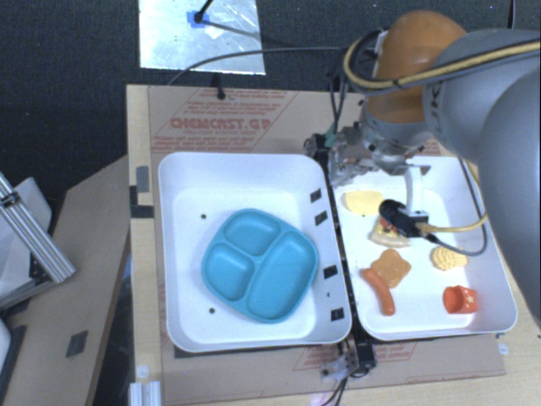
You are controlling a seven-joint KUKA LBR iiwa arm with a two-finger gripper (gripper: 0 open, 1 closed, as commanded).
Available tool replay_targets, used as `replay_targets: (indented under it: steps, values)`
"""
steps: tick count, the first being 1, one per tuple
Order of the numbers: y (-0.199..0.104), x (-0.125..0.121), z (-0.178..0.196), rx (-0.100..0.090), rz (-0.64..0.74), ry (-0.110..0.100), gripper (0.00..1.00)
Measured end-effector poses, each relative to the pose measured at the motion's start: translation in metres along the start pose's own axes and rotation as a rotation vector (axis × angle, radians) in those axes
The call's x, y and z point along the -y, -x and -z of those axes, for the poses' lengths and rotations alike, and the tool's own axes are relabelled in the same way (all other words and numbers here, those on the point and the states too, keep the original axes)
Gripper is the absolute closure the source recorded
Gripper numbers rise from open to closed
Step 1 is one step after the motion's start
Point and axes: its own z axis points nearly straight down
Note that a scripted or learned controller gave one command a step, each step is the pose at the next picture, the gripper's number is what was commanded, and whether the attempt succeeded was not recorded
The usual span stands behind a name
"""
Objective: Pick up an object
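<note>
Hovering gripper (348, 164): upper-left corner of the right bin (423, 315), centre-right of frame; I cannot tell its grip.
Toy food: I see sausage (379, 290), toast (391, 266), corn (448, 259), lower right.
Left bin (194, 193): blue divided plate (259, 265).

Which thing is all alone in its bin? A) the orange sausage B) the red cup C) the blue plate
C: the blue plate lies by itself in its bin, while the red cup and the orange sausage share the other bin.
</note>
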Motion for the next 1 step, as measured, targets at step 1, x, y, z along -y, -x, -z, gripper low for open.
replay_targets:
  steps: [1]
  values:
    - [-0.0436,0.0074,0.0088,0.000,0.000,0.001,1.00]
